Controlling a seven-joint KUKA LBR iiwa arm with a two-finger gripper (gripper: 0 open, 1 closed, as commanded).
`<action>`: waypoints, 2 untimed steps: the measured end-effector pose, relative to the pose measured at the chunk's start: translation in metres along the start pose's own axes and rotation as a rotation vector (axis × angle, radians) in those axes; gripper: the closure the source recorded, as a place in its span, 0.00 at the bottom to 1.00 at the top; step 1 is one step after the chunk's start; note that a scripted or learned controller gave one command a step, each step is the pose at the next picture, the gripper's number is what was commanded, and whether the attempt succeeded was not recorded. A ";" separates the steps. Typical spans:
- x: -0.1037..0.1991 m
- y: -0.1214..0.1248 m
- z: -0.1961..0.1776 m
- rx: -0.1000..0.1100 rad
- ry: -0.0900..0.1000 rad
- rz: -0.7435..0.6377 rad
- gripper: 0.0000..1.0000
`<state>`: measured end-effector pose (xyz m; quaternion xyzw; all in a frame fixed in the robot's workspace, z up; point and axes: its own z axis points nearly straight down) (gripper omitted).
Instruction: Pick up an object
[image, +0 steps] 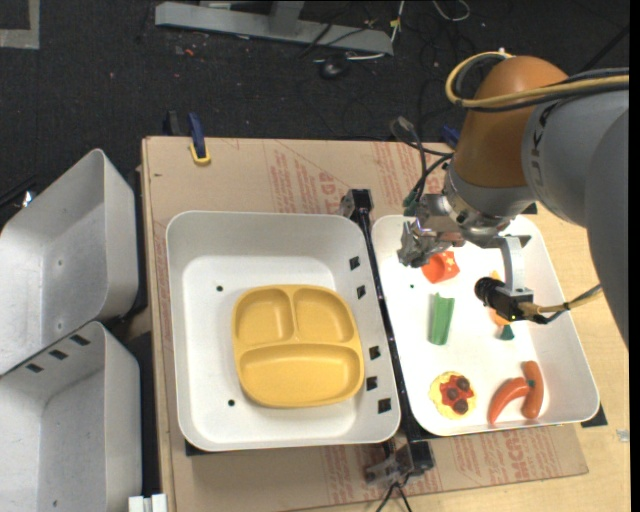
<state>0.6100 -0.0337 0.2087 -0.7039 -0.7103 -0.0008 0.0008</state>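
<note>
At the far left, two spare white tubs (62, 300) sit off the table (260, 170), one behind the other. On the table, the left bin (190, 250) holds a yellow divided plate (297, 345) lying flat near its middle, with two small sections on the far side and one large section on the near side.

Just beside it lies the right bin (570, 370). From its middle, a green stick (440, 319) stands at about 10 o'clock, a small yellow disc with red and dark spots (453, 392) lies at 7 o'clock, and a red-orange sausage shape (520, 392) lies at 5 o'clock near the front rim. A small orange and green piece (502, 322) sits at about 2 o'clock.

An orange-red piece (441, 266) lies at about 11 o'clock, and the end effector (424, 246) hangs right over it, touching or nearly so. Whether it is wide or narrow cannot be told, nor whether anything is gripped. The grey arm (570, 130) with its orange band enters from 1 o'clock.
</note>
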 end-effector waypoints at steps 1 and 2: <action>0.044 -0.007 -0.007 0.001 -0.001 0.002 1.00; 0.095 -0.004 -0.002 0.000 -0.001 0.001 1.00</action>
